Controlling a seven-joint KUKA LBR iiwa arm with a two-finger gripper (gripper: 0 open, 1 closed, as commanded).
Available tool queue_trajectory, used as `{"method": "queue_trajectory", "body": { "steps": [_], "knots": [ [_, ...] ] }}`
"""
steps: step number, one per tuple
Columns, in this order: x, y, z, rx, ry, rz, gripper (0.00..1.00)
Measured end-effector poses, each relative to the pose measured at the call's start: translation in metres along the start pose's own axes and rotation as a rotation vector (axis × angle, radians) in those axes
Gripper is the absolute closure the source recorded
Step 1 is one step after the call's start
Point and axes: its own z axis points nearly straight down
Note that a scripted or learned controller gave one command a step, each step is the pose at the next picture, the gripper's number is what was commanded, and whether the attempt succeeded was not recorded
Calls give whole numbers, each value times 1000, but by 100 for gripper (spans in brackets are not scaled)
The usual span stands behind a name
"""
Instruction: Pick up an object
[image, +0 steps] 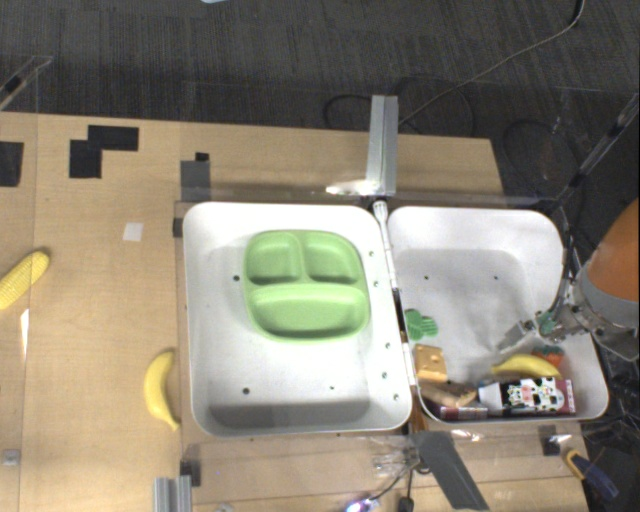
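A yellow banana (527, 366) lies low in the right bin (470, 235) among a printed box (530, 396), a tan block (430, 362) and a small green piece (419, 325); the left bin (200, 300) holds a green divided plate (304, 282). The gripper (535, 330) hangs just above the banana, and how it stands I cannot tell

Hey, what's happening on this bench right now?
A robot arm reaches in from the right, its gripper low in the right bin, just above a banana among small items piled at the near edge. Nothing looks lifted yet. The left bin holds a green divided tray.
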Motion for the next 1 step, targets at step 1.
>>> {"method": "queue_trajectory", "body": {
  "steps": [1],
  "knots": [
    [65,27,13,0,2,142,0]
  ]
}}
